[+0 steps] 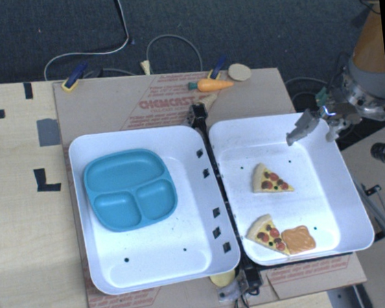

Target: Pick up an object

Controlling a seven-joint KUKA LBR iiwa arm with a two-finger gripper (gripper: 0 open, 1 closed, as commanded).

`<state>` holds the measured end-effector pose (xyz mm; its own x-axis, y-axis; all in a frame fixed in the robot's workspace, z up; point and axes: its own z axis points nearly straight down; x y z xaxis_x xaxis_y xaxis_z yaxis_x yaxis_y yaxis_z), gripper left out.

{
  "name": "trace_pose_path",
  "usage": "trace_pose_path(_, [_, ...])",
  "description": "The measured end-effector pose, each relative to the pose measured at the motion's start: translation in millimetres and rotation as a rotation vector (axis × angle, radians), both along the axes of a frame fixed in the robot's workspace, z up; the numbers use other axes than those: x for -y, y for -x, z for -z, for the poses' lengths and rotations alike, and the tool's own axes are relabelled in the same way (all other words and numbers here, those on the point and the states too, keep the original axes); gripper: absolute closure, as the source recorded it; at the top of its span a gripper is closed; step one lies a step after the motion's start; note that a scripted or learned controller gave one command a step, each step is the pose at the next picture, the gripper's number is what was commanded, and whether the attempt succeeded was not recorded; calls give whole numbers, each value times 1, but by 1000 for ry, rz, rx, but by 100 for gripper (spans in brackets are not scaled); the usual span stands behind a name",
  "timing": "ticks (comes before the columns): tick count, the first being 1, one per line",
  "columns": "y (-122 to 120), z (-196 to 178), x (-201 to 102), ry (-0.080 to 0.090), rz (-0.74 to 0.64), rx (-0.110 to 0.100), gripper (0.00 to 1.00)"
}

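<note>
Dark carpet backs my bench, where the right bin [332,168] holds three toy foods. A pizza slice [271,179] lies mid-bin, another slice [266,234] touching a toast piece [300,240] nearer its front edge. My gripper [310,124] hovers over the bin's far rim, probably approaching; I cannot tell its finger state.

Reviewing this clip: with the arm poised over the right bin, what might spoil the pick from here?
1. The lower pizza slice touches the toast-like piece; closing there may nudge both or catch neither.
2. That pair lies close to the right bin's front wall, so a descent there may clip the wall.
3. The gripper hangs near the bin's upper right, apart from the upper pizza slice, a flat piece that may slip out.
</note>
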<state>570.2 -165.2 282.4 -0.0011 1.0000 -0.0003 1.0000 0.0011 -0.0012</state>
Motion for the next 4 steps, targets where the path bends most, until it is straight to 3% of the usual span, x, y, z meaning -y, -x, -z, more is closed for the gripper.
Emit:
trace_pose_path(1, [-5, 122, -36, -3, -2, -8, 0])
trace_pose_path(2, [-10, 200, -31, 3, 0, 6, 0])
trace_pose_path(3, [36, 195, -30, 3, 0, 10, 0])
trace_pose_path(4, [35, 185, -28, 6, 1, 11, 100])
